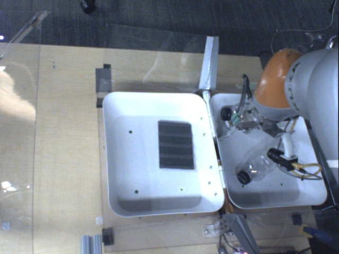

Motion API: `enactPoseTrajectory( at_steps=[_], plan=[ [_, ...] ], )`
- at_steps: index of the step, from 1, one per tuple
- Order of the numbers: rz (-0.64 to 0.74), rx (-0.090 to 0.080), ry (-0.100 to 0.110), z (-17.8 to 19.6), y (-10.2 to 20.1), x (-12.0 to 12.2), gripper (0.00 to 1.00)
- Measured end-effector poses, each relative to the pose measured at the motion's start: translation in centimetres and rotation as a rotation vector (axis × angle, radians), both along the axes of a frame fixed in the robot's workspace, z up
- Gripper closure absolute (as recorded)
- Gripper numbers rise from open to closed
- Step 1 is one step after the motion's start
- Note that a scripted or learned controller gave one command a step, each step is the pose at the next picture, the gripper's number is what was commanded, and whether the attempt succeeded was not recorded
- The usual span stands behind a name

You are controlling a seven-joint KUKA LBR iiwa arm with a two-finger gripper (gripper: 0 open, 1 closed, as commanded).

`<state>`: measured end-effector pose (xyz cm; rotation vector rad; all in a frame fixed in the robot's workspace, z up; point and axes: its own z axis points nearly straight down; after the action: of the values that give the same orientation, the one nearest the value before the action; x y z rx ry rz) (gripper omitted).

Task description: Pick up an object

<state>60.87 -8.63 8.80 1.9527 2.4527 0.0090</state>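
A clear plastic bottle with a black cap (253,171) lies on its side in the right bin (275,197), near the front. My gripper (237,121) hangs low over the back left corner of that bin, behind the bottle and apart from it. A small black round thing (226,112) sits right beside the gripper, by the bin's left wall; I cannot tell if it is touching. A dark ribbed rectangular pad (176,144) lies flat in the middle of the left bin (122,157).
The grey arm with its orange band (275,86) covers the back right of the right bin. A metal post (209,62) stands behind the gap between the bins. Light wooden bench surface (53,142) stretches to the left.
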Motion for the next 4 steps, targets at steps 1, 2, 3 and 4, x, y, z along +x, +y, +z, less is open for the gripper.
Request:
enactPoseTrajectory(
  at_steps=[1,2,3,4],
  plan=[
    [0.147,-0.003,-0.003,0.1,-2.6,-6.0,0.0],
    [0.004,0.002,0.016,-0.1,-1.9,0.7,0.0],
    [0.048,0.016,0.126,-0.7,-2.9,3.3,0.0],
    [0.208,0.012,0.137,-1.0,-3.4,2.9,0.0]
  ],
)
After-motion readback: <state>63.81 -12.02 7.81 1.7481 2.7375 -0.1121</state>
